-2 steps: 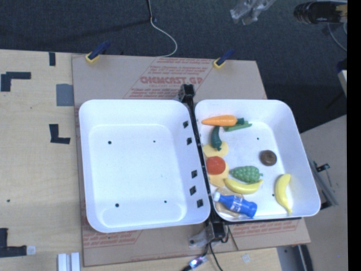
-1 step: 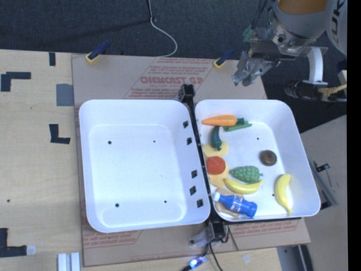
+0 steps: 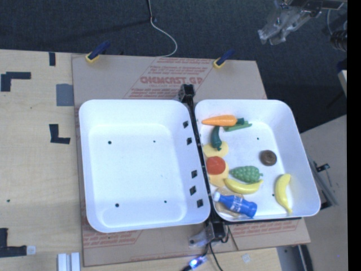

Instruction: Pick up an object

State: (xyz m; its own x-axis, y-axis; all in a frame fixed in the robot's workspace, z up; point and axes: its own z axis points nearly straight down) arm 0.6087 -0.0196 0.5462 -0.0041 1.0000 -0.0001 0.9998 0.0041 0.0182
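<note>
My gripper [image 3: 274, 31] hangs high at the upper right, well above and beyond the right bin [image 3: 293, 123], with nothing between its fingers. In that bin lie an orange carrot [image 3: 220, 120], a dark green vegetable [image 3: 216, 136], a red tomato [image 3: 215, 165], a green bumpy fruit [image 3: 246, 174], two yellow bananas [image 3: 241, 186] [image 3: 283, 192], a brown round piece [image 3: 268, 157] and a blue bottle [image 3: 238, 205].
The left bin [image 3: 135, 162] sits beside the right one, joined along a black hinge strip [image 3: 193, 151]. Both rest on a cardboard sheet [image 3: 163, 78] held by yellow and blue clamps [image 3: 97, 51]. A cable [image 3: 161, 27] runs across the dark floor behind.
</note>
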